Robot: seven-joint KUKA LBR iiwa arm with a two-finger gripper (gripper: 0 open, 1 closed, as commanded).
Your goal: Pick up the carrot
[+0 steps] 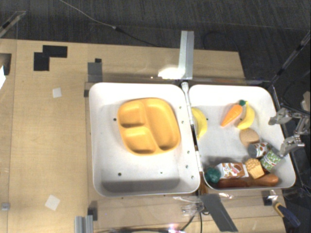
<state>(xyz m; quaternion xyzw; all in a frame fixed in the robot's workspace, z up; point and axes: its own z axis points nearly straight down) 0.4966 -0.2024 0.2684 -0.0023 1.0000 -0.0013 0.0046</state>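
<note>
Carrot [232,114] lies in the upper middle of the right bin [214,95], orange with a green tip pointing to the upper right, its body slanting down to the left. Its green end touches a small banana [248,118] just to its right. Another yellow piece [199,122] sits at the bin's left wall, well apart from the carrot.

Below the carrot and banana I see a tan round piece [249,137], then a dark can-like item [258,149] and a small green bottle [271,159] toward the lower right. Along the bottom wall lie a printed carton with a teal end [225,172], a waffle-like yellow cracker [254,168] and a brown sausage [248,181], crowded together.

My tool [288,130] shows at the right edge of the frame, over the right rim of that bin, two metal fingers spread apart with nothing between them. It is well apart from the carrot, with the banana between us.

The left bin [102,140] holds a yellow divided plate [146,125], tilted a little. Both bins rest side by side on the wooden desk [43,144].
</note>
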